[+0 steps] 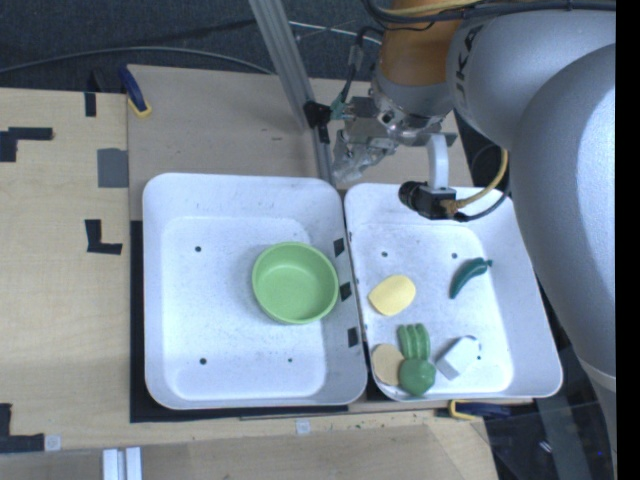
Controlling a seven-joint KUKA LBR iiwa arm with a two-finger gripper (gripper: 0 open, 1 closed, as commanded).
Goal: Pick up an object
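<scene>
One gripper [362,153] hangs at the far edge of the bins, over the spot where the two rims meet near the back; its metal parts blur together there, and I cannot tell how it stands or whether anything is in it. The arm [520,78] above it, grey with an orange band, takes up the upper right of the view and overhangs the right bin's far right side.

Just below the gripper, the right bin [500,368] has bare floor across its back half. Toward its right wall lies a dark green pepper-like piece [468,276], tilted. A yellow lemon-shaped piece [392,294] sits near the left wall, apart from the pepper. At the front edge a cluster crowds together: a green toy vegetable [415,358], a tan round piece [385,360] touching its left side, and a small grey block [458,358] just beside it on the right.

The left bin [170,268] holds a light green bowl [294,283], upright, right of centre and near the shared wall, with bare floor on its left and front.
</scene>
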